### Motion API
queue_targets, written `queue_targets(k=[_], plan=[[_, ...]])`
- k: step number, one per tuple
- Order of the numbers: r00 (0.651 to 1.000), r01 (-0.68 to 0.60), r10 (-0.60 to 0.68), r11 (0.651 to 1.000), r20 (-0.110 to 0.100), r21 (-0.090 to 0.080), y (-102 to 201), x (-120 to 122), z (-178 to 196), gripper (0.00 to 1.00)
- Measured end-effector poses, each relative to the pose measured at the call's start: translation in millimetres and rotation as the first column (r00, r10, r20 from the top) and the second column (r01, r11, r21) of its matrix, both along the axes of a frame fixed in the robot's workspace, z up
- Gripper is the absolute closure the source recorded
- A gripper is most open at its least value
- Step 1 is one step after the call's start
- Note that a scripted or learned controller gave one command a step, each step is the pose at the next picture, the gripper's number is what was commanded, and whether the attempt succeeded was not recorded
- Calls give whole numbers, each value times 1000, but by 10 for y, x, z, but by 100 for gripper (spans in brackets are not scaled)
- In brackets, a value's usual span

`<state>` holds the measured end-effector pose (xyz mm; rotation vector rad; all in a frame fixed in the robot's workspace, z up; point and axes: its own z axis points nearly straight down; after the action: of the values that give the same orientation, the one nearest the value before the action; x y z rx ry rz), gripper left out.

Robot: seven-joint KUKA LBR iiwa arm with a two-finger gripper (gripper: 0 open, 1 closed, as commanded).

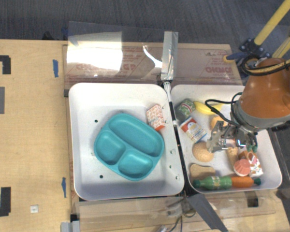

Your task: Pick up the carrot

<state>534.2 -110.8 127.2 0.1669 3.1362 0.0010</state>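
Your carrot (242, 181) lies along the right bin's (275, 178) near wall, tip against the green bottle (211, 181), just below your claw (227, 141). The claw hovers above the bun (202, 152); whether it's open, you can't tell.

Two shallow white bins side by side on the bench: left bin (82, 144) holding a teal divided plate (129, 145) near its middle and a small red-and-white carton (156, 116) just beside the plate's far right edge. Right bin (275, 170) crowded, with a green can (185, 108) and a yellow piece (202, 108) at the far side, a round bun (202, 152) in the middle, and along the near wall a green bottle (211, 181) end to end with the orange carrot (242, 181). Grey arm with its orange band (266, 96) reaching in from the right, gripper (223, 140) low over the right bin's middle, just right of the bun and well apart from the carrot.
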Motion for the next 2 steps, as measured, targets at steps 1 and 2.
queue_targets(k=[1, 2], plan=[[1000, -1, 1, 1000, 0, 1, 8, 1, -1, 0], [971, -241, 241, 971, 7, -2, -297, 796, -290, 0]])
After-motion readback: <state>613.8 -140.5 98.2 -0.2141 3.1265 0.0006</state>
